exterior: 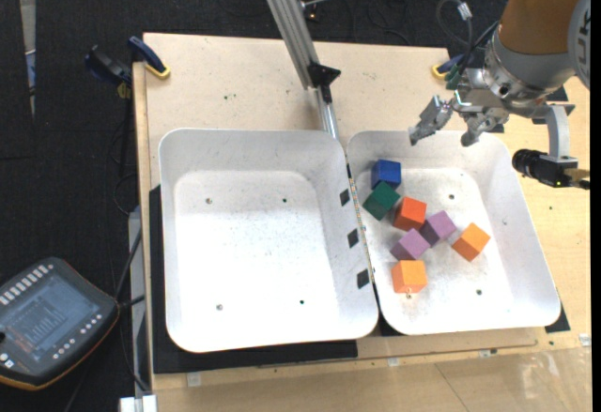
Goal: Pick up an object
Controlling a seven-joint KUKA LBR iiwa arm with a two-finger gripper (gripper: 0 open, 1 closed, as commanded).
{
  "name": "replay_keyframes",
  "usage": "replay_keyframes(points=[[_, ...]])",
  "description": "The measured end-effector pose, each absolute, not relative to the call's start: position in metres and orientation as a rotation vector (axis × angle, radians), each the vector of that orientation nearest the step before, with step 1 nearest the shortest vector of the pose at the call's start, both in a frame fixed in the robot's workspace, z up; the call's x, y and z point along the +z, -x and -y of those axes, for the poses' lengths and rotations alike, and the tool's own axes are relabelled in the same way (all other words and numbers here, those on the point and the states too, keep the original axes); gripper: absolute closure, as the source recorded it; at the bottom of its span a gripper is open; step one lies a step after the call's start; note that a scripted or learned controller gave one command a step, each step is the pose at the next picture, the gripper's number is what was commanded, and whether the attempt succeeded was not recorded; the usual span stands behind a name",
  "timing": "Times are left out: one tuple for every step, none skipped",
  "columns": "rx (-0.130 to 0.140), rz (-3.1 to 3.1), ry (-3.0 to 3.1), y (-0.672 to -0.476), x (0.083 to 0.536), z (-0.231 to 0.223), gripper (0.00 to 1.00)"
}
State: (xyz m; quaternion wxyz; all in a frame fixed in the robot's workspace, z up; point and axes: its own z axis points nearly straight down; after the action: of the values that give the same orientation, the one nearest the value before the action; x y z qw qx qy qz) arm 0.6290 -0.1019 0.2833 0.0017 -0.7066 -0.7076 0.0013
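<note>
Dark floor surrounds a pale speckled counter [244, 82] that carries two shallow white bins side by side, with black matting showing under their near edges. Clamps with yellow tips sit at the counter's far left corner [141, 58] and far right edge [443, 69], and a slanted metal strut [286, 7] runs down from the top of the view to the gap between the bins. A grey teach pendant [47, 321] with a lit screen lies off the counter at lower left; its screen text is too small to read. The arm [545, 16] enters from the upper right, its orange band above the grey wrist, bent downward and leftward so that the gripper [453, 124] hangs over the far rim of the right bin [526, 241], above the blocks and not touching them. Its two fingers are spread apart with nothing between them. The left bin [188, 166] shows only dark specks. In the right bin lie a blue cube [386, 173], a green cube [380, 202], a red-orange cube [410, 212], two purple cubes [438, 228] [410, 244] and two orange cubes [470, 241] [408, 277], clustered near its left-centre.
</note>
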Motion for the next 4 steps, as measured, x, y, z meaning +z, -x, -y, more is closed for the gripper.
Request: replay_keyframes(points=[[0.000, 2.224, 2.220, -0.630, 0.286, 0.102, 0.00], [0.007, 2.218, 2.218, -0.629, 0.221, 0.100, 0.00], [0.007, 2.216, 2.219, -0.621, 0.159, 0.103, 0.00], [-0.009, 2.222, 2.223, -0.627, 0.120, 0.106, 0.00]])
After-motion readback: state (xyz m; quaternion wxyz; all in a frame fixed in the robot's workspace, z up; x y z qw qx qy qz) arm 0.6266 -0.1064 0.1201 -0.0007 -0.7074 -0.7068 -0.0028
